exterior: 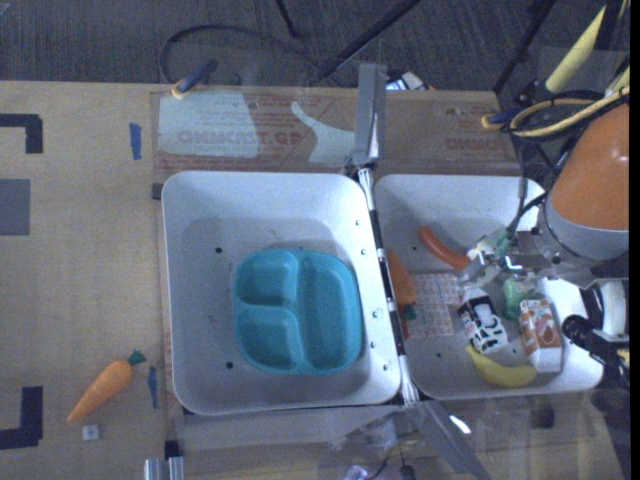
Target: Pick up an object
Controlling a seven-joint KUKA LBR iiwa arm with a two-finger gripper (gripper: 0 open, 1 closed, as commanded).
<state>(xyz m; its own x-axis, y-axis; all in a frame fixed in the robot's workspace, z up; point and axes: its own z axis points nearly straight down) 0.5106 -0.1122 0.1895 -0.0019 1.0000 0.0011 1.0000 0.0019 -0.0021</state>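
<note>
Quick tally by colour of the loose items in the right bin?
Orange: 3, hot dog, carrot, juice carton
Yellow: 1, banana
Black-and-white: 1, bottle
Green: 1, item
Total: 6

**A:** What sits on the desk?

**B:** Two bins side by side. The left bin holds a divided tray near its middle. A toy carrot lies on the desk outside that bin, toward the desk's front left corner.

**A:** And the right bin?

**B:** A sausage lies toward its back. A small bottle stands near the middle, a carton just to its right, and a banana along the front wall. The claw hangs between the sausage and the bottle.
</note>
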